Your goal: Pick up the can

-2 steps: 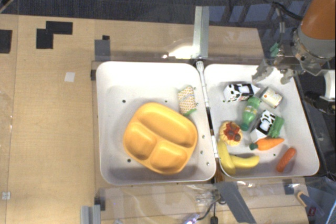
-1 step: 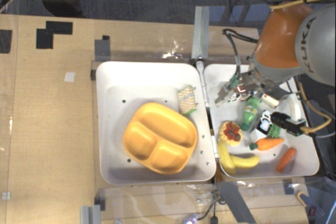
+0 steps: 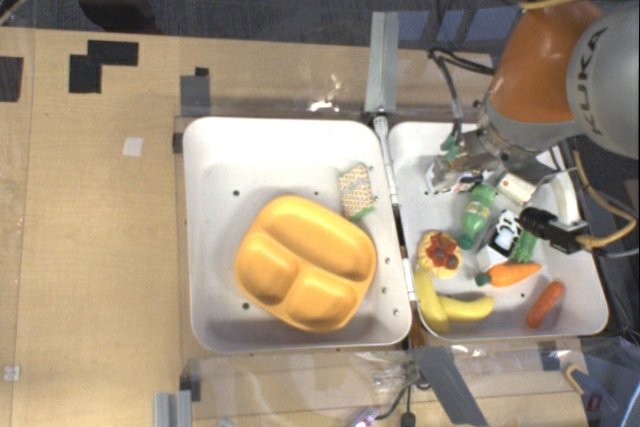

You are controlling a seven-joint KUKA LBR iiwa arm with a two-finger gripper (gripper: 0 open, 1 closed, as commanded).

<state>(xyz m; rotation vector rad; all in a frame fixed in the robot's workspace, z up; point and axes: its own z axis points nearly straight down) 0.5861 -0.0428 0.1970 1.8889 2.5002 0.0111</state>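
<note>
The arm reaches in over the back of the right bin, and its end effector hangs low near that bin's back left corner, close to the divider between the two bins; how far it is open I cannot tell, and nothing is visibly held in it. Nothing in the right bin reads plainly as a can; the nearest thing to one is a small green bottle-like container lying just in front of the end effector, and I cannot say for sure it is the target. Around it sit a black and white object, a carrot, a banana, a red and yellow toy and a small red-orange piece. The left bin holds a yellow divided plate and a small patterned packet. The crowding is the risk: a descent here could close on a neighbour, nudge the rounded container so it rolls, or catch the divider
</note>
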